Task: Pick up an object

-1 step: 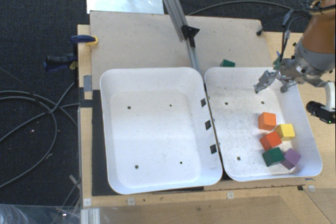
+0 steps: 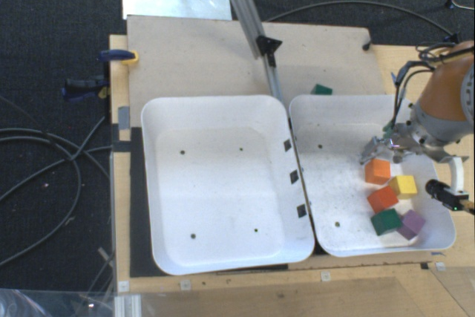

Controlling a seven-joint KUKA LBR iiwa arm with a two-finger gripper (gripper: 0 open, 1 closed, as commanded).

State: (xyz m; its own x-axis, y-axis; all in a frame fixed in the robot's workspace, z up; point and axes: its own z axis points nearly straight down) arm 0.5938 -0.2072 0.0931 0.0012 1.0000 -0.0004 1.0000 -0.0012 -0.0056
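Several small cubes lie in the right bin [image 2: 334,159], toward its near right corner: an orange cube [image 2: 377,171], a yellow cube [image 2: 405,185], a red-orange cube [image 2: 383,198], a green cube [image 2: 386,221] and a purple cube [image 2: 412,223]. My gripper [image 2: 387,148] reaches in from the right and sits low, just behind the orange cube and close to its far edge. The orange-banded wrist [image 2: 445,96] rises above it. No cube shows lifted off the bin floor.
The left bin [image 2: 215,182] stands beside the right one, and their rims meet at the middle. A small green block [image 2: 321,90] lies on the bench behind the right bin. A slanted metal pole [image 2: 245,4] crosses the back.
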